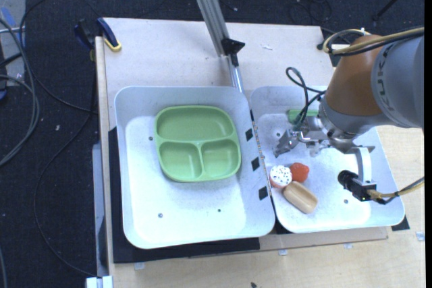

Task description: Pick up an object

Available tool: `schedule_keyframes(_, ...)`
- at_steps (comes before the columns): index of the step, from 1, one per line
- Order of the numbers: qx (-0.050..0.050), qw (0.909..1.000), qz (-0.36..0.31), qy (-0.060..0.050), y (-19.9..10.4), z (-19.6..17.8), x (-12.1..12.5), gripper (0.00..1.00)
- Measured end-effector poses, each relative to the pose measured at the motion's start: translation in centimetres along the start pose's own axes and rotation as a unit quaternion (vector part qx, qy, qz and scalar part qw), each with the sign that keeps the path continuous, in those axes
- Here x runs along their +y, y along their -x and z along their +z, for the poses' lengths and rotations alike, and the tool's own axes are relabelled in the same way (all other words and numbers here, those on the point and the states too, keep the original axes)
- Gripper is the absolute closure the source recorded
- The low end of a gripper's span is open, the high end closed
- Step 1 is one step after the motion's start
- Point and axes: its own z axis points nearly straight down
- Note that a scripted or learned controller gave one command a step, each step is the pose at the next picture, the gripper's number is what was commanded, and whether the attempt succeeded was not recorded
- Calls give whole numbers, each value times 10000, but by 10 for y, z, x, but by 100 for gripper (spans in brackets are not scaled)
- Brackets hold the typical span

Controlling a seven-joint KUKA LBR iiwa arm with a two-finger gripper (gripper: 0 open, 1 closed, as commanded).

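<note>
Now tool (287, 143) hovers just above red obj (300, 172).

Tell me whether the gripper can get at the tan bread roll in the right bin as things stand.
Probably yes. The bread roll lies open from above in the right bin, below the gripper. Only the red piece and white dotted piece crowd its upper end.

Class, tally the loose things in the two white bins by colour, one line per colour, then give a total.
Green: 2, the divided plate and a small green thing by the arm
White: 1
Red: 1
Tan: 1
Total: 5
</note>
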Motion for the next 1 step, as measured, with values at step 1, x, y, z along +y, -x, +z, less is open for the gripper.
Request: schedule_keyframes(1, -3, 10000, 2, 21, 0, -12, 1, 100)
